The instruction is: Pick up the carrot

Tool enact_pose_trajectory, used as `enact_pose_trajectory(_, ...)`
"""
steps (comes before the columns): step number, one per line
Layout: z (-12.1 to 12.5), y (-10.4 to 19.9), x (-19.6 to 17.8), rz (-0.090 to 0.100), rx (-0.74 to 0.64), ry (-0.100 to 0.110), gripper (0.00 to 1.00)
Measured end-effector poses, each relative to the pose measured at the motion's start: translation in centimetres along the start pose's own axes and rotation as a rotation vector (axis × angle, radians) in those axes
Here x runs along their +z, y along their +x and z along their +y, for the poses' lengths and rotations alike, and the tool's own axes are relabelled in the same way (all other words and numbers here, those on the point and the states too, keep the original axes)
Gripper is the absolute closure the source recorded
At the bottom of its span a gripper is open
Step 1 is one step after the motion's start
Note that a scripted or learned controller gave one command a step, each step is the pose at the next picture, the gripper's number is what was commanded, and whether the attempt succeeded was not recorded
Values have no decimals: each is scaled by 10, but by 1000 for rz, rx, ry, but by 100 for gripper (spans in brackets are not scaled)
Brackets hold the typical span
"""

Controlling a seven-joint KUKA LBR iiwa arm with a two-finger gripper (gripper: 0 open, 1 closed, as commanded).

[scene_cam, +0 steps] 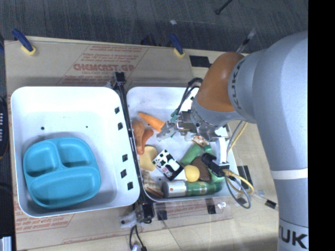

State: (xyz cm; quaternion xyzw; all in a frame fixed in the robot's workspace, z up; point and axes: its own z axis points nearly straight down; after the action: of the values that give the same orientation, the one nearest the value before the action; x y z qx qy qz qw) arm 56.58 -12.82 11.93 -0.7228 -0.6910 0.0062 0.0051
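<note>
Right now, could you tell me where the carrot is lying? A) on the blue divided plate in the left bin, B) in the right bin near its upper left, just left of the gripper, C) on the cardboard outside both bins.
B: the carrot lies in the right bin, just left of the gripper, while the blue divided plate sits in the left bin.

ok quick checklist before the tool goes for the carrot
1. Carrot in view, upper left of the right bin: ok.
2. Tool near the carrot, just to its right: ok.
3. Carrot between the fingers: not ok, it lies beside them.
4. Room around the carrot: not ok, an orange-brown item touches its lower left.
5. Tool opening: cannot tell.
6. Blue tray out of the way, in the left bin: ok.
</note>
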Motion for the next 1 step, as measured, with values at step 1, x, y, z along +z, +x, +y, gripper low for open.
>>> enact_pose_trajectory(1,55,34,26,-2,115,-13,0)
